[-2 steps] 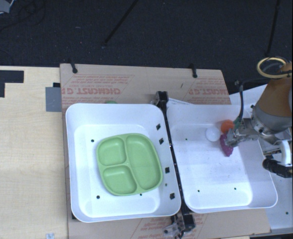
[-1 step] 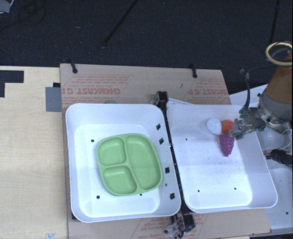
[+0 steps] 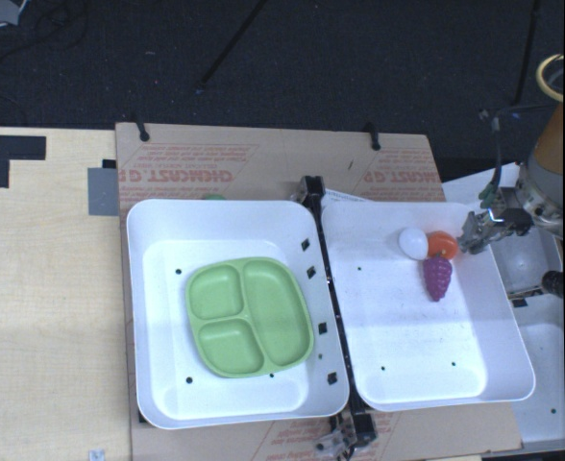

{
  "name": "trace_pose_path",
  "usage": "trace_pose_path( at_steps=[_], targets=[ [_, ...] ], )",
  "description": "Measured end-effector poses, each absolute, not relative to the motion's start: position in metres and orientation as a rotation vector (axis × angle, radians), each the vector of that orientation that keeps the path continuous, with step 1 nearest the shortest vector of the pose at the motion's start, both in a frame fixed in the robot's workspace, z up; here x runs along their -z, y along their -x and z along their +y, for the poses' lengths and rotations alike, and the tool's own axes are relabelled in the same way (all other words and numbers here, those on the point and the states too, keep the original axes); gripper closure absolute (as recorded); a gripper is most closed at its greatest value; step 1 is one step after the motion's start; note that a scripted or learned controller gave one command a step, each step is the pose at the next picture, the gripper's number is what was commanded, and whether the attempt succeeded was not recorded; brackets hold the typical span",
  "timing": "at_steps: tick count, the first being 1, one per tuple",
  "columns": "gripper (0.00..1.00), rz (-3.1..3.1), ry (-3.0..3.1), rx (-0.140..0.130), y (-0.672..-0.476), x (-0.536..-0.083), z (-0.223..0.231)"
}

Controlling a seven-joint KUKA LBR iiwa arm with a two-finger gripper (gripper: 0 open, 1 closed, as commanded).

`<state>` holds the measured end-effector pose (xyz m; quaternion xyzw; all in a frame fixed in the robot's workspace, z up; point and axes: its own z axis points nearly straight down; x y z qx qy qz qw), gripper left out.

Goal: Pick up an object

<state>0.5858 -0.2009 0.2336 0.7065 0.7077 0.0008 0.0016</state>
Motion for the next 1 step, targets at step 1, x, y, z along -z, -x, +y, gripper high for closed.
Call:
trace_pose_path(
  at_steps=[1],
  targets=[
    [1.0,2.228,-2.221,0.002,-0.5699,-0.2254,-0.1578]
  ],
)
